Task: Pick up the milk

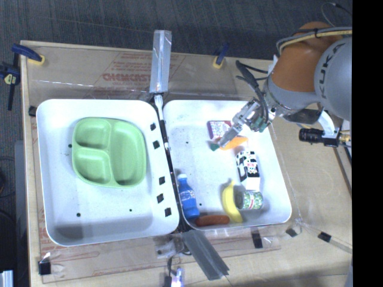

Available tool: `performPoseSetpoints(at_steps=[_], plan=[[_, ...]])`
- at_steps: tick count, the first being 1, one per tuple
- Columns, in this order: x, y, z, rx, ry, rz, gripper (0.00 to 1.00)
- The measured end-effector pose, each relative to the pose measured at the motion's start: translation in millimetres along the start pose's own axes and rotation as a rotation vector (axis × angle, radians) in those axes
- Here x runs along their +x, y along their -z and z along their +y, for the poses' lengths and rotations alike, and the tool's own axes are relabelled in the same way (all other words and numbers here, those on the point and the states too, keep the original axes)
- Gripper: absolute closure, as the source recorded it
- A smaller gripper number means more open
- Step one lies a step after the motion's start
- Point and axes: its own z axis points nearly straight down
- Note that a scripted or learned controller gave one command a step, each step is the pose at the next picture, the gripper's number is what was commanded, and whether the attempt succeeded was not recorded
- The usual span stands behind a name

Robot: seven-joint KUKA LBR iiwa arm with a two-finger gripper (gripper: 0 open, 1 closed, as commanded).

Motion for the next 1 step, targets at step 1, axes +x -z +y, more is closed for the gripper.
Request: performPoseSetpoints(at_steps=[1], plan=[[33.1, 7.9, -31.5, 0.002, 0.018, 0.001, 0.00]])
